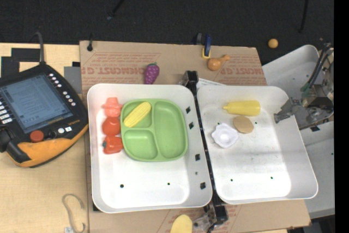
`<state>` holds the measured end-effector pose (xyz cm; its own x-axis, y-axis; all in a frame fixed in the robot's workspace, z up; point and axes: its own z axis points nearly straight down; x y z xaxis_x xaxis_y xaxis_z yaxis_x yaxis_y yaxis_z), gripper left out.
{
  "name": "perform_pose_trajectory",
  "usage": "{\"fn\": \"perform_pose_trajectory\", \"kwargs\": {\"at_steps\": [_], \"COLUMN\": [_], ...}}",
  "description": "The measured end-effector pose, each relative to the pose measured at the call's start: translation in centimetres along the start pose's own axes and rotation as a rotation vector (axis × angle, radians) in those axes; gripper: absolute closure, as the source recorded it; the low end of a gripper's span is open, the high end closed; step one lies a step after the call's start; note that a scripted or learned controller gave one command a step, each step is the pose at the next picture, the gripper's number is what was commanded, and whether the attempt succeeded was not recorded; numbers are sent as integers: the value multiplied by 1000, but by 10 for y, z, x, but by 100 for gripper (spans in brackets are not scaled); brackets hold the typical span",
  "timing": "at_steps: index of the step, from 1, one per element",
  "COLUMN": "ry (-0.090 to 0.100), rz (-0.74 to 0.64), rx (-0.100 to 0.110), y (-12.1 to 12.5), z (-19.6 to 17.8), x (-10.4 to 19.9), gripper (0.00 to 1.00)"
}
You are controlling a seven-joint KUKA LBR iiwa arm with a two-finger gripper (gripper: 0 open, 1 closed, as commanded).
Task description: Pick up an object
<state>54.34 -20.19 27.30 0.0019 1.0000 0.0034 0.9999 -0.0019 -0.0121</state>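
From the camera above the bench (49, 188), two white bins sit side by side on brown cardboard. The left bin (142, 188) holds a green divided plate (155, 131) with a yellow toy corn cob (136, 113) lying in its upper-left compartment. Just left of the plate, against the bin wall, a pink toy (112, 107), a red-orange toy (110, 126) and a red toy (113, 144) sit in a column. The right bin (262, 172) holds a yellow toy (242, 108) near its far side, a tan round piece (244, 125) just below it, and a white crumpled object (224, 135) beside that. The tool (286, 112) sits at the right bin's right rim, well apart from all these things; whether it is open or closed cannot be told. Outside the bins, a purple toy grape bunch (151, 72) and an orange pear-shaped toy (217, 62) rest on the cardboard, a yellow toy (181, 223) lies at the near edge, and a teach pendant (38, 112) lies on the bench at left.
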Motion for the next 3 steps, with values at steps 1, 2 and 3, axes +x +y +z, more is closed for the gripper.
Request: {"fn": "perform_pose_trajectory", "kwargs": {"at_steps": [1, 2, 3], "ry": [-2, -1, -1], "rz": [-2, -3, -3], "rx": [-10, -5, -6], "y": [2, 2, 7], "z": [-6, 58, 108], "x": [0, -2, -8], "gripper": [0, 0, 0]}}
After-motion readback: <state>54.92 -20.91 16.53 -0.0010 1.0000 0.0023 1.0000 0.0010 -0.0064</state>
